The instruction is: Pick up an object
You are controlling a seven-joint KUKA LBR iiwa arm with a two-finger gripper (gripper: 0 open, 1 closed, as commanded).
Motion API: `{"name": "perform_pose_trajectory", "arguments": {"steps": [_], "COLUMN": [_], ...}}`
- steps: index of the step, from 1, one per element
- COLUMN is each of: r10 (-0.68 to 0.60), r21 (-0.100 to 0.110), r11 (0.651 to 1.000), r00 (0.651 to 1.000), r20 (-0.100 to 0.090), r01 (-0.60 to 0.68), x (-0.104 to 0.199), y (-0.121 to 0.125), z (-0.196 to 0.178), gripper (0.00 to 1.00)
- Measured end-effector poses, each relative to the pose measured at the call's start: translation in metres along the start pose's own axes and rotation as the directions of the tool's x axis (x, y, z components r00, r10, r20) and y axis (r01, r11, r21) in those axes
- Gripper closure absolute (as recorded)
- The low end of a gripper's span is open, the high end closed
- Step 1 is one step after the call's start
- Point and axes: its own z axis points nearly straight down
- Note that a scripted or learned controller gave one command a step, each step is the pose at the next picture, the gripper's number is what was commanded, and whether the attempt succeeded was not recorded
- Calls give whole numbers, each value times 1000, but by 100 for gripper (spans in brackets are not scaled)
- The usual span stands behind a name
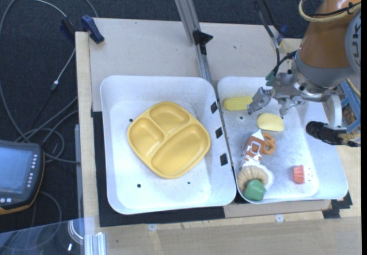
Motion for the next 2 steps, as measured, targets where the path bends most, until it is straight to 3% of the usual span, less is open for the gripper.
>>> {"name": "perform_pose_trajectory", "arguments": {"steps": [1,2], "r10": [1,1], "r21": [-1,6], "r11": [1000,1000], "r00": [1000,1000], "r20": [0,0], "r01": [-1,-1], "x": [0,-1], "y": [0,8], "z": [0,58], "gripper": [0,0]}}
